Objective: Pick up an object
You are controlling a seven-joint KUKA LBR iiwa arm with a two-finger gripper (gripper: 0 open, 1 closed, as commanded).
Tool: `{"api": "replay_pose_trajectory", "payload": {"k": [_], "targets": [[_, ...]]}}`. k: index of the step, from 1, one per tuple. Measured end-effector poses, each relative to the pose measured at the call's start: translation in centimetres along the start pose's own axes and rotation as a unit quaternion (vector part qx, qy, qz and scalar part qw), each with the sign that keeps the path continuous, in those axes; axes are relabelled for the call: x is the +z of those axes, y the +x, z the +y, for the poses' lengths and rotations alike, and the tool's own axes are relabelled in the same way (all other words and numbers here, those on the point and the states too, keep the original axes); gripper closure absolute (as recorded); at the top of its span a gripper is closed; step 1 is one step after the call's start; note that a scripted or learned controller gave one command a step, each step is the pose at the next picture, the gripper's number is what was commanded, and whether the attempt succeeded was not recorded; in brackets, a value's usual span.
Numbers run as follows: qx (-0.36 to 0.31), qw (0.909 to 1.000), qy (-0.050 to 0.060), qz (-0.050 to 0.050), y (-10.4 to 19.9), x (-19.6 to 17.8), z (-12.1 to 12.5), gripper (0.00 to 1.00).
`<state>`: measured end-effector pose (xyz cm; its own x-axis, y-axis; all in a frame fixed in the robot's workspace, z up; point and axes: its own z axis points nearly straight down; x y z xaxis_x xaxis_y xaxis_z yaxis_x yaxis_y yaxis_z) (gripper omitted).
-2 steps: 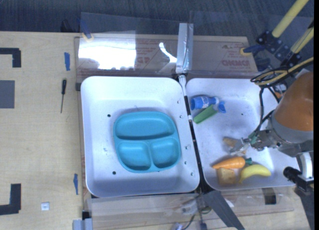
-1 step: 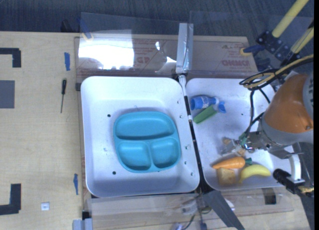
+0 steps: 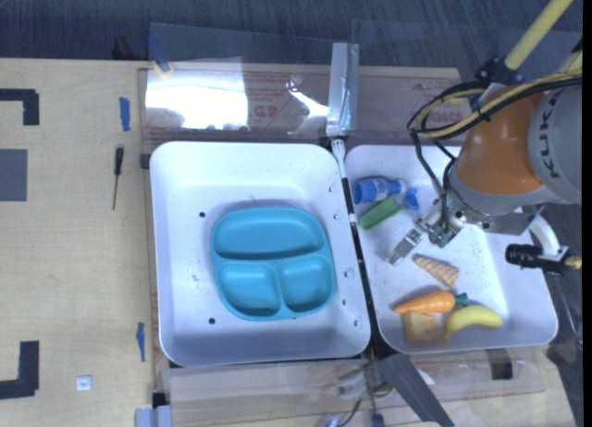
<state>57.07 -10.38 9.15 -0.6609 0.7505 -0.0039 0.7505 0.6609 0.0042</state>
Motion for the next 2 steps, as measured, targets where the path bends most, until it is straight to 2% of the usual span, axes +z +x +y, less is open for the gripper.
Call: {"api": "replay_pose_trajectory", "payload": {"k": [1, 2], "targets": [[0.214, 0.9769, 0.0, -0.001, -3.1, 0.4, -2.0, 0.0], [0.14, 0.9902, 0.0, 0.0, 2.6, 0.3, -6.8, 0.0]]}}
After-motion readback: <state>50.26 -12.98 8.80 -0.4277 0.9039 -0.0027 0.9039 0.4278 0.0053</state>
